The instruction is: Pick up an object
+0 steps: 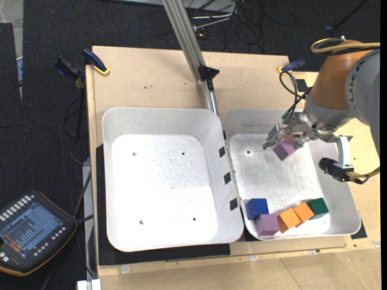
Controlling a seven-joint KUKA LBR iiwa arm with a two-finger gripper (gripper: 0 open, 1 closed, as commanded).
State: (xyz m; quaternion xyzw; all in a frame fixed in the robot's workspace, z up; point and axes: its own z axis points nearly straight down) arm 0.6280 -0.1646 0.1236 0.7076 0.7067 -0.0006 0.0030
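A small purple cube sits right at the tip of the two-finger gripper, over the upper part of the right-hand shallow white bin. It appears tilted, one corner pointing down, and looks raised clear of the bin floor, though the slanted view leaves that uncertain. The fingers appear closed on the cube from above, so I judge it held. The cube hangs directly below the gripper, on the side facing the bin's middle, so a straight lift is what the move seems to turn on. Well apart, along the bin's near wall, lie the other pieces: a blue cube, a second purple block, an orange block and a green block. The left white bin lies beside it.
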